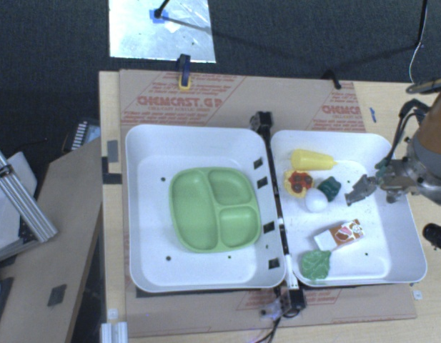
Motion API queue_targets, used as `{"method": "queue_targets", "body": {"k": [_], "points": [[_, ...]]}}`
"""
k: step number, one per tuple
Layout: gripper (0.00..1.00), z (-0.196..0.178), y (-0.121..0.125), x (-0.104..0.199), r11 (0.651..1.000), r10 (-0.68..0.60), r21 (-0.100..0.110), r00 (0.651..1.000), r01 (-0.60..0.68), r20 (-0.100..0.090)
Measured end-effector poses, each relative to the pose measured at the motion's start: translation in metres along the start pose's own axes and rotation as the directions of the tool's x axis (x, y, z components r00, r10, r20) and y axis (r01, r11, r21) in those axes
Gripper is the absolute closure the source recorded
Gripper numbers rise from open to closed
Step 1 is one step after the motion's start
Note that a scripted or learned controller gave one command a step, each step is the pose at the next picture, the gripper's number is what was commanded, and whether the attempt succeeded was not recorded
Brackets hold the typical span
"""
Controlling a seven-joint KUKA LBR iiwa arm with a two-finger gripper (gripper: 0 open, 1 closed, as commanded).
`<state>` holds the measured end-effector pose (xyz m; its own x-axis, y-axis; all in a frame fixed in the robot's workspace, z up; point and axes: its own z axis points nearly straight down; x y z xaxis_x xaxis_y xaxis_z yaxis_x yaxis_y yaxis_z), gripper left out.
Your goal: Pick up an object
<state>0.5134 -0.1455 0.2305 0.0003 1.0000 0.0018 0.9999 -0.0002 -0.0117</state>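
The right bin (381, 259) holds several small objects. A yellow banana-like piece (311, 159) lies at the back, with a red and yellow item (299, 182) just in front of it. A dark green block (329, 187) and a white egg (316, 203) sit near the middle. A small red and white carton (340, 235) lies further forward, and a green leafy piece (315, 264) is at the front left corner. My gripper (362, 189) hangs over the bin's middle right, just right of the dark green block, with nothing visibly held.
The left bin (149, 156) bears a light green divided plate (213, 209). A black divider with clips (269, 191) runs between the bins. The arm's wrist (420, 170) reaches in over the right bin's far right rim.
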Motion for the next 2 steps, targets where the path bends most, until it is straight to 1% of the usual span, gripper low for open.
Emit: {"method": "queue_targets", "body": {"k": [1,2], "points": [[0.0,-0.007,0.003,0.001,1.0,-0.003,-0.013,1.0,0.003,0.002],[0.0,0.035,0.003,-0.001,1.0,-0.001,-0.01,1.0,0.001,0.001]]}}
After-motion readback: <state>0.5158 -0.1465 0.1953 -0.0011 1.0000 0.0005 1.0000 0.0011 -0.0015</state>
